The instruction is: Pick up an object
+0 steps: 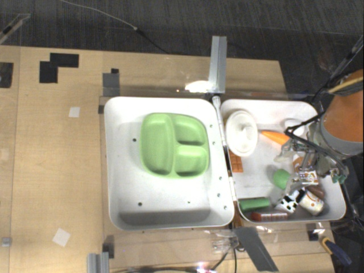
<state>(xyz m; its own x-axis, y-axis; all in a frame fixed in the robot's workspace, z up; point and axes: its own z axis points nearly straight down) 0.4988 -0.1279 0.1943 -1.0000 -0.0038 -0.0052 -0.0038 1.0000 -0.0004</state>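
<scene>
Grey and wire-draped, the gripper (pixel 305 166) hangs low over the right bin (pixel 259 178); whether its fingers are open or closed cannot be told. Just beside it lie a green object (pixel 280 178), an orange carrot-like piece (pixel 274 136) and a black-and-white item (pixel 292 201). A white round lid (pixel 242 131) sits further left. A green divided plate (pixel 173 144) rests in the left bin (pixel 122 169).

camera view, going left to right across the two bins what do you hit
left bin → green divided plate → right bin → white round lid → orange carrot → gripper
</scene>
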